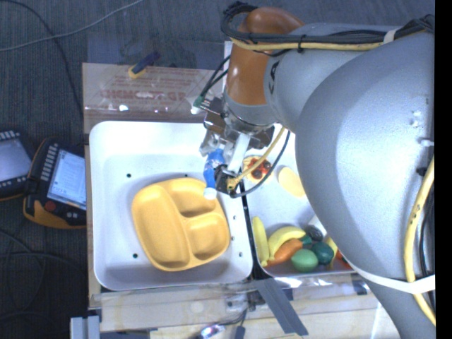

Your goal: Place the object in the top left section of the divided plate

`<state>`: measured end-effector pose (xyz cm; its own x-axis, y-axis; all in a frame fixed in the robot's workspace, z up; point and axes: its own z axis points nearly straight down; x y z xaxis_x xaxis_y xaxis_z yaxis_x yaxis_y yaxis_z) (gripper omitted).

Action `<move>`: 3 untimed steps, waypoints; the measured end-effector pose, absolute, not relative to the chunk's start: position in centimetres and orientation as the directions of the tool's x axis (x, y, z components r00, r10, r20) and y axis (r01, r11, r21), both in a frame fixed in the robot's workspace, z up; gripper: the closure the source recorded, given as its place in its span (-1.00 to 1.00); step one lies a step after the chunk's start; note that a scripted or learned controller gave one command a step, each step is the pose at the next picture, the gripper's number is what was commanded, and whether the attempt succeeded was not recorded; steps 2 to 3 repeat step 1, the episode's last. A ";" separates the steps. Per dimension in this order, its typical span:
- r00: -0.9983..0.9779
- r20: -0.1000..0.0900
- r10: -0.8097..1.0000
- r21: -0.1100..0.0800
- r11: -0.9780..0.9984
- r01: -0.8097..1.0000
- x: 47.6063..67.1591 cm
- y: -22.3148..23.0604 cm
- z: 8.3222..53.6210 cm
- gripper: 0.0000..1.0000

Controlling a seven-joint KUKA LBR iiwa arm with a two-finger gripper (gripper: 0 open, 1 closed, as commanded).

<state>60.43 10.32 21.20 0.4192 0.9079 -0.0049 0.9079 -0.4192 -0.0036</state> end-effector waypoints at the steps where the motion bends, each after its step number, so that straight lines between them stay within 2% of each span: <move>1: 0.420 -0.006 0.908 -0.002 -0.420 0.908 60.4 10.3 21.2 -1.00; 3: 0.420 -0.006 0.908 -0.002 -0.420 0.908 60.4 10.3 21.2 -1.00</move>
